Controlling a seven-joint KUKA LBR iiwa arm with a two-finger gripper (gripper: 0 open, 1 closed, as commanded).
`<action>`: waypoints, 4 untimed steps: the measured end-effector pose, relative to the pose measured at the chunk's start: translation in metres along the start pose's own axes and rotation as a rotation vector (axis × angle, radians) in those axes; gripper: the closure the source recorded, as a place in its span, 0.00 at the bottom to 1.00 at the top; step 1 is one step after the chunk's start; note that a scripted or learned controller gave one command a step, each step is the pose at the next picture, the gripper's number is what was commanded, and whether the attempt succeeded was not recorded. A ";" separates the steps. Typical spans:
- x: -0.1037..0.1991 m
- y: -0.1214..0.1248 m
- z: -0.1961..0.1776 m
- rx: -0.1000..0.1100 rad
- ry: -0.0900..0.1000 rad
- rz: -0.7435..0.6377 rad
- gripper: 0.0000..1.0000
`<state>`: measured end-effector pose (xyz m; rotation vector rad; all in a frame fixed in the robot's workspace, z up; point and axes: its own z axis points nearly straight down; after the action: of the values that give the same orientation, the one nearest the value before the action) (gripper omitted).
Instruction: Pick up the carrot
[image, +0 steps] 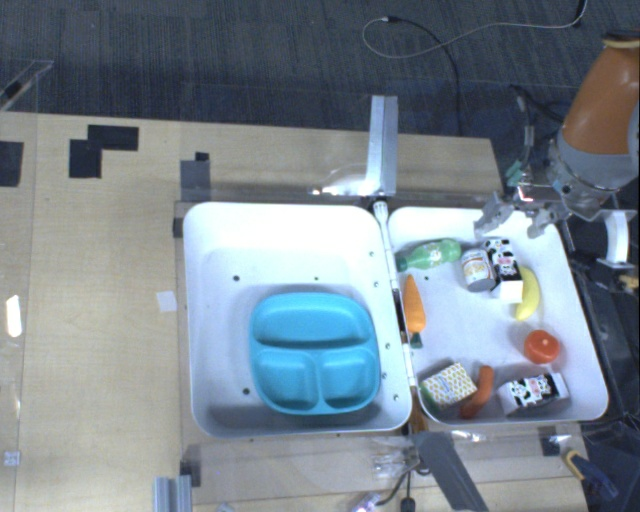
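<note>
carrot (412, 305) lies against right bin's (590, 345) left wall.

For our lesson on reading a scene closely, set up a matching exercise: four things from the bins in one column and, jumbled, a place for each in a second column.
Things
1. carrot
2. blue tray
3. banana
4. green bottle

Places
A. middle of the left bin
B. right bin, along the divider wall
C. right bin, top left corner
D. right bin, near its right edge

Pairs: 1-B, 2-A, 3-D, 4-C
</note>
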<state>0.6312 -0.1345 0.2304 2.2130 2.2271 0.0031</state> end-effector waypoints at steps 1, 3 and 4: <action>0.093 -0.045 0.045 -0.001 0.000 -0.048 0.00; 0.149 -0.095 0.034 -0.005 0.002 -0.067 1.00; 0.180 -0.120 -0.054 -0.004 0.001 -0.205 1.00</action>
<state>0.5102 0.0452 0.2843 1.9719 2.4397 0.0084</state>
